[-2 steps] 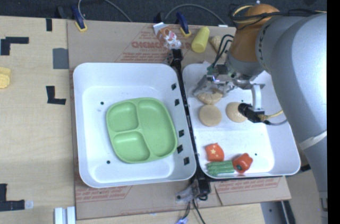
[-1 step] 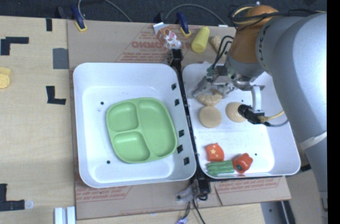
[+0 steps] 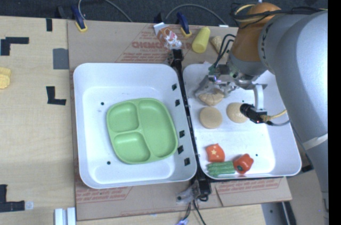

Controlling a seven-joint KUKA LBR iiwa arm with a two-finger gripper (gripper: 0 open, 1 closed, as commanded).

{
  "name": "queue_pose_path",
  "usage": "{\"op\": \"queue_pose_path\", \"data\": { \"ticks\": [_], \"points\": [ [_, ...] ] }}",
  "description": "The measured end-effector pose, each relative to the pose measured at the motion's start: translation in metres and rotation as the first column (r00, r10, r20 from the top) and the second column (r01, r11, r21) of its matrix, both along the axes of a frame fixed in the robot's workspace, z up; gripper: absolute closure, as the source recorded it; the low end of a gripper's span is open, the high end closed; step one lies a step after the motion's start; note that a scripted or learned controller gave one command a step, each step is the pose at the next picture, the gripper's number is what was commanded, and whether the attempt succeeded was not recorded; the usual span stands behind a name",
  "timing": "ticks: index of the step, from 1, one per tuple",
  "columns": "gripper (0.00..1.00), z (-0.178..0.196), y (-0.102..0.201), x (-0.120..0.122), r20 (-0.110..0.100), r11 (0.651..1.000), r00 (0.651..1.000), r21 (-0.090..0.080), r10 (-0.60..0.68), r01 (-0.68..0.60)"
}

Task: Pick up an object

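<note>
We count two white bins (image 3: 85, 112) side by side. We see one green plate (image 3: 141, 129) with three parts. We count two round tan things (image 3: 211, 117), one lumpy tan thing (image 3: 210, 97), two red things (image 3: 215, 152), one green thing (image 3: 220, 168) and one yellow thing (image 3: 201, 40).

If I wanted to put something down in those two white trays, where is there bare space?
The left bin has bare floor all around the green divided plate, widest along its top and left walls. The right bin is crowded: the gripper sits over a beige item, two round cookies lie mid-bin, and red and green pieces at the bottom. A bare patch lies by its lower right wall.
</note>
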State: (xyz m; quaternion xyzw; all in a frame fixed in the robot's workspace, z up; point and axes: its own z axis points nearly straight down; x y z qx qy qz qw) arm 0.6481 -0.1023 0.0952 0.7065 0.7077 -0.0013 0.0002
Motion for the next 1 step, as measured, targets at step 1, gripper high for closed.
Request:
{"op": "queue_pose_path", "data": {
  "ticks": [1],
  "points": [
    [1.00,0.0902,0.0691,-0.0138,0.003,1.000,1.000,0.003,0.002,-0.002]
  ]
}}
